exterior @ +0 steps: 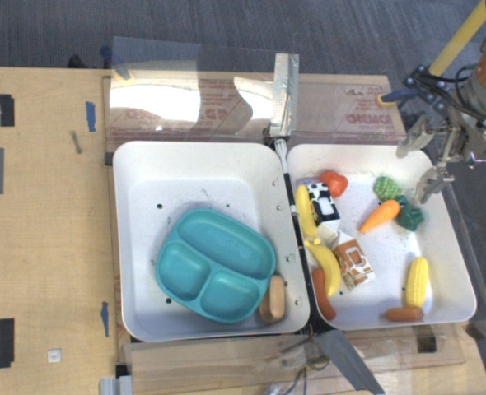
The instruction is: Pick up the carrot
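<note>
Left bin (136, 179): holds a teal divided plate (217, 263) with three compartments, lying toward the bin's near right part; a tan bread roll (273, 299) sits against the plate's near right rim, close to the bin's corner.
Right bin (461, 245): crowded with toy foods.
Carrot (380, 216): orange, lying tilted in the far half of the right bin, its thick end touching a green leafy piece (409, 216) and its tip pointing toward the bin's middle.
Far side of right bin: a green broccoli-like piece (386, 188) just beyond the carrot; a red-orange tomato (334, 183) near the dividing wall.
Left wall of right bin: a black-and-white carton (323, 202), a banana (306, 212) along the wall, a second banana (327, 266) nearer the front, a brown-and-white packet (354, 263) beside it, a reddish sausage (322, 295) at the near corner.
Near right of right bin: a corn cob (417, 281) upright in the view, a second sausage (404, 313) below it.
Gripper (428, 164): above the right bin's far right corner, apart from the carrot; fingers (432, 181) hang spread apart with nothing between them.
Open room: bare white floor around the carrot's tip and between carrot and corn; the left bin's far half is bare.
Worktop (37, 220): plain brown board left of the bins, with black tape marks.
</note>
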Tool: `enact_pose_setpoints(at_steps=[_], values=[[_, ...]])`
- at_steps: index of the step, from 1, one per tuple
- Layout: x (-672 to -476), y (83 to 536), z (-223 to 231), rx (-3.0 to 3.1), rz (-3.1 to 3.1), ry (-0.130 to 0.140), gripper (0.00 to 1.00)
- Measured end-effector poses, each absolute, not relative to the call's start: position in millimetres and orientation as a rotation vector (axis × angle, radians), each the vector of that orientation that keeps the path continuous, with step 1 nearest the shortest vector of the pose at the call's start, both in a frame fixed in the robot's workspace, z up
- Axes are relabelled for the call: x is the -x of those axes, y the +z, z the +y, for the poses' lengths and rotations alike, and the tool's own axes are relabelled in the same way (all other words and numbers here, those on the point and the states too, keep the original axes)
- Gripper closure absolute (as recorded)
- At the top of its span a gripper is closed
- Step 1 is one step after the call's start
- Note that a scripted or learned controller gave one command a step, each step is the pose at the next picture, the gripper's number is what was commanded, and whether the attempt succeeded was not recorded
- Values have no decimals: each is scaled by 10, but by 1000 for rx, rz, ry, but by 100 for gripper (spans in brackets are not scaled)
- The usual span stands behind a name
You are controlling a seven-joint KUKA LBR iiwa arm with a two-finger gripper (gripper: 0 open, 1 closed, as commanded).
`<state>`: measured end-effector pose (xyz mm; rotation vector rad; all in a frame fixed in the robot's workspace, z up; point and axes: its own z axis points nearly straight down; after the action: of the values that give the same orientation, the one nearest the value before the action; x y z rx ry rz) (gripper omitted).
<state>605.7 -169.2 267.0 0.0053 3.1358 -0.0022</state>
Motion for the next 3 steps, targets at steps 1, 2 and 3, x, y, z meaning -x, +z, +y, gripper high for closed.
enact_pose_setpoints(at_steps=[1,2,3], values=[[-5936,966,-1601,257,3140,9,0],[-6008,1165,-1601,259,3117,-4,100],[-6005,1156,-1598,259,3118,-2,0]])
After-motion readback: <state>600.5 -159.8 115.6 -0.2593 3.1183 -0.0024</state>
